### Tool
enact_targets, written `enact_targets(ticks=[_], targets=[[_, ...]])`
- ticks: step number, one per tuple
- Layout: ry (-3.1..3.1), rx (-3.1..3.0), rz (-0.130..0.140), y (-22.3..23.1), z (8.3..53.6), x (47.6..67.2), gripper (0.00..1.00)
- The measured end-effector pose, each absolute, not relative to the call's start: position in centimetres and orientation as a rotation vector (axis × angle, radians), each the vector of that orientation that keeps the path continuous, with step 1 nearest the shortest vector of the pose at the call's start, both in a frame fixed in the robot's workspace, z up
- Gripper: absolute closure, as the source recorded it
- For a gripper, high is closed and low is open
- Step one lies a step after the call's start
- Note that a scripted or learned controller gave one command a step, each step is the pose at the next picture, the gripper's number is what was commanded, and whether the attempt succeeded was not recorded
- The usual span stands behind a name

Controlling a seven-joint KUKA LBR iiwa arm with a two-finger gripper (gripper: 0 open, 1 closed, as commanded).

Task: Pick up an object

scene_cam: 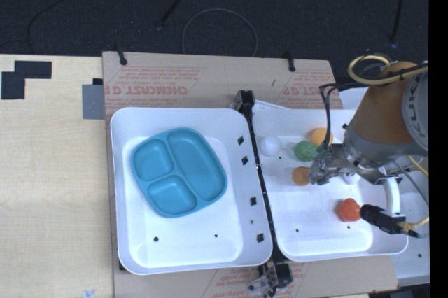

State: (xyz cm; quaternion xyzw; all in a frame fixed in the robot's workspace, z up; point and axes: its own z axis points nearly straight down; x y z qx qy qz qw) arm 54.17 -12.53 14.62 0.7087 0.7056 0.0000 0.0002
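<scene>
Camera view, looking down at a slant on a tabletop (49,185) of pale wood. Two shallow white bins sit side by side on a sheet of brown cardboard.

The left bin (140,247), in the centre-left of the frame, carries a blue divided plate (179,171) with three compartments.

The right bin (315,233) sits in the right half of the frame and carries several small things. A white ball (269,145) lies near its upper left corner. A green object (305,149) lies a little to the right of the ball, with a yellow-orange object (319,136) touching or just beside it toward the upper right. A small orange ball (300,176) lies below the green object. A red object (348,209) lies toward the lower right of the bin, well apart from the others.

The grey arm with its orange band (381,115) enters from the right edge. Its claw (320,172) hangs low over the middle of the right bin. The claw is too dark and small to tell whether it is open or closed, and nothing can be seen gripped in it.

The relation that matters: the small orange ball lies just to the left of the claw, touching it or nearly so. The green object is just above and left. The red object is farther off, to the lower right.
</scene>
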Motion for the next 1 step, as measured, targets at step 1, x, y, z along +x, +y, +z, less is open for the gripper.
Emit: enact_targets(ticks=[1], targets=[[2.220,2.219,0.004,-12.31,20.89,54.47,1.00]])
